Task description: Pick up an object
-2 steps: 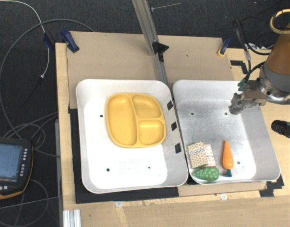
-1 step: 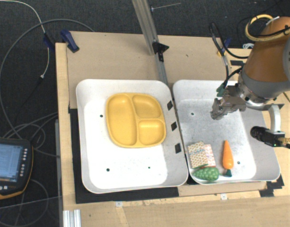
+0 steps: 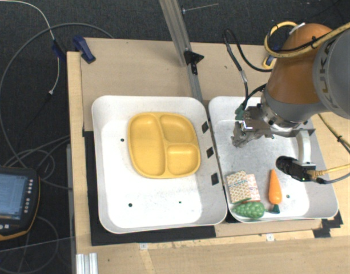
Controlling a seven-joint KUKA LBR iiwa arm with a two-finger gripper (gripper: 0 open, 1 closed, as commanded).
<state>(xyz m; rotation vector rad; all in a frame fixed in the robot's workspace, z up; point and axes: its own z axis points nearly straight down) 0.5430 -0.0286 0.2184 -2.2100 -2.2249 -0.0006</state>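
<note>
Three objects lie at the near end of the right bin [image 3: 320, 207]: an orange carrot [image 3: 274, 188], a patterned square packet [image 3: 243, 186] and a bumpy green toy vegetable [image 3: 248, 210]. The packet touches the green vegetable in front of it. My gripper [image 3: 244, 135] hangs over the bin's far left part, pointing down, well behind the three objects. Nothing shows in its grasp. The grey and orange arm [image 3: 300, 67] covers the far right of that bin.
A yellow divided plate [image 3: 163, 144] rests in the left bin [image 3: 115, 198]. A black fitting with a yellow cable [image 3: 293, 167] sits just behind the carrot. A metal post [image 3: 177, 21] rises behind the bins. A tablet [image 3: 12, 201] lies off the bench at left.
</note>
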